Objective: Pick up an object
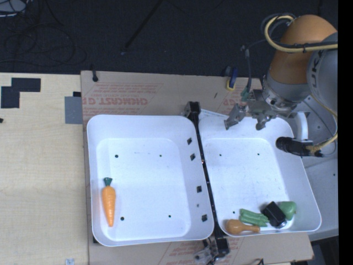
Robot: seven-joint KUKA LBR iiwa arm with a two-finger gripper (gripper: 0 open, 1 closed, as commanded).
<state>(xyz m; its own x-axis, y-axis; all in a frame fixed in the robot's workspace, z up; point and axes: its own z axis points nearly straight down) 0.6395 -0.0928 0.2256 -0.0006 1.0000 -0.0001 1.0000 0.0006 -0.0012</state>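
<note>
An orange carrot (108, 202) with a green top lies at the front left of the left bin (99, 130). In the front right corner of the right bin (298, 164) sit a green vegetable (253, 217), a tan pear-shaped piece (241, 227), a black block (273, 213) and a light green piece (288, 207), all bunched together. My gripper (246, 121) hangs above the back rim of the right bin, fingers spread apart with nothing between them. It is far from the objects in the front corner.
A black divider strip (199, 170) runs between the two bins. The bins rest on a cardboard sheet (138, 93). A black cylinder (291, 144) juts in at the right bin's right rim. Cables lie on the dark floor behind.
</note>
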